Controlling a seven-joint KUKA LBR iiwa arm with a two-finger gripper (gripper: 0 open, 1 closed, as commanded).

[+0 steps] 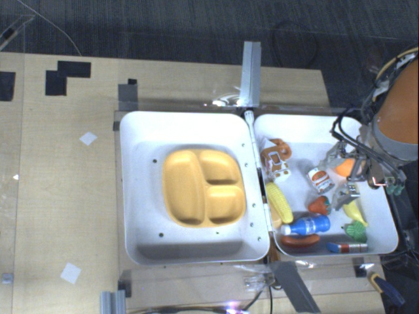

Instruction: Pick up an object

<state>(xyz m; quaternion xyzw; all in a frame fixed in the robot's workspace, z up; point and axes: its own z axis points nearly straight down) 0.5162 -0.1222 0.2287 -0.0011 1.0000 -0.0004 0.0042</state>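
Reaching in from the right edge of the worktop, my claw [346, 183] hangs low over the right bin [298, 128], near its right wall; whether it is spread or pressed together I cannot tell. Just beside it lie an orange piece [343, 169], a small white can [320, 179] and a yellow toy [354, 210]. Along the bin's near wall lie a blue bottle [308, 226], a red toy [300, 241] and a green toy [356, 229]. A corn cob [279, 201] lies along the left wall. The left bin [141, 195] holds a yellow divided tray [201, 186].
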